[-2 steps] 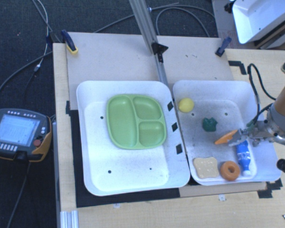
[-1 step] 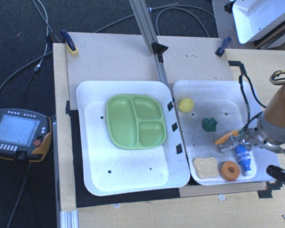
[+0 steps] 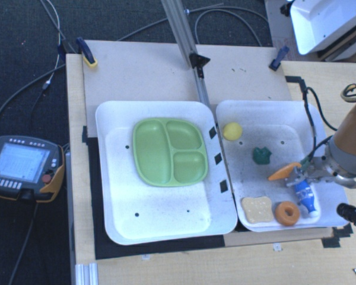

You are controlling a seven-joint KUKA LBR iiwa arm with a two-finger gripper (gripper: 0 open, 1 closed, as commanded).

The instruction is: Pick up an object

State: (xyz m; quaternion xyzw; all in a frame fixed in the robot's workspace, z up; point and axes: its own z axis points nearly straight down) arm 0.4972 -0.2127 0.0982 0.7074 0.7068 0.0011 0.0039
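At the right edge of the frame I can see my arm (image 3: 349, 136) as a broad orange-tan segment, rounded and smooth, ending below in a pale grey ring. A black cable (image 3: 311, 119) runs beside it from upper right, curving along its left side. Under the ring sits the gripper (image 3: 301, 172), a cluster of small dark and silvery metal parts too blurred for me to make out screws or markings.
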